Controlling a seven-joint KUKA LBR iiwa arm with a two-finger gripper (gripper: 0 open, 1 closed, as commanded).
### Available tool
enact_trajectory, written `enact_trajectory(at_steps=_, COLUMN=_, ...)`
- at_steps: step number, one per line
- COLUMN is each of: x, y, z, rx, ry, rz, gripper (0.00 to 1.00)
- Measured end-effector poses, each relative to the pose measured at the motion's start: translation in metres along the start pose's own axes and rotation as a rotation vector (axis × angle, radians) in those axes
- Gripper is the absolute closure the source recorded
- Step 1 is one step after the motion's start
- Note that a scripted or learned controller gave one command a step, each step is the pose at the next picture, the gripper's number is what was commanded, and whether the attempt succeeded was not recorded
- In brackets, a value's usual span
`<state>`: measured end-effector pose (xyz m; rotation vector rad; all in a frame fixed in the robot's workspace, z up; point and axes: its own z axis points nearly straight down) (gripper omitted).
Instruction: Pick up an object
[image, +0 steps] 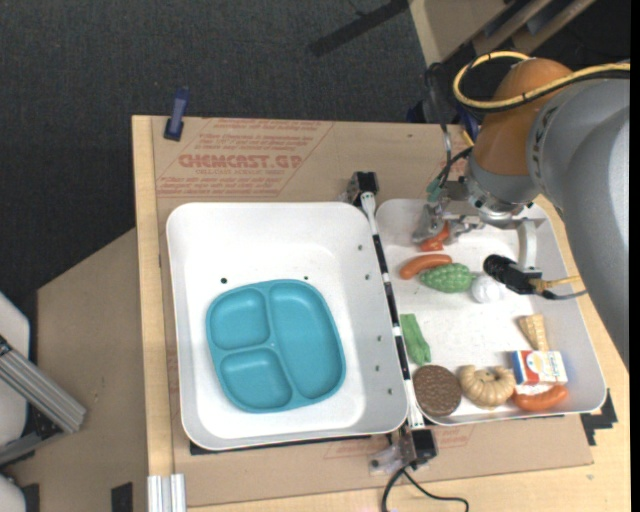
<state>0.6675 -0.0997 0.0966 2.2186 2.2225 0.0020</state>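
Camera view. Task status: not complete, since no object is seen lifted. The tool (440, 225) sits low in the far corner of the right bin (470, 335), directly over a small red-orange piece (431, 242) that lies on the bin floor. This piece is judged the likely target. Whether the tool is wide, narrow or closed on anything cannot be told from this angle. Securing and raising an object remain to be done.

Materials and shapes:
- Right bin: shallow, white, smooth plastic. It holds an orange sausage-shaped item (425, 266) touching a green knobbly oval (446, 278), a flat green strip (414, 338), a brown disc (436, 390), a tan ridged shell form (486, 385), a pale cone (534, 330) and a printed carton (540, 366).
- Left bin (200, 240): same plastic, holding a teal three-compartment plate (275, 345) with a matte finish.
- Surface (250, 160): brown printed sheet.
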Motion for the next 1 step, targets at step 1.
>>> enact_trajectory(at_steps=1, x=0.0571, y=-0.0173, z=-0.0946, rx=-0.006, ry=0.001, rz=-0.004, gripper=1.00)
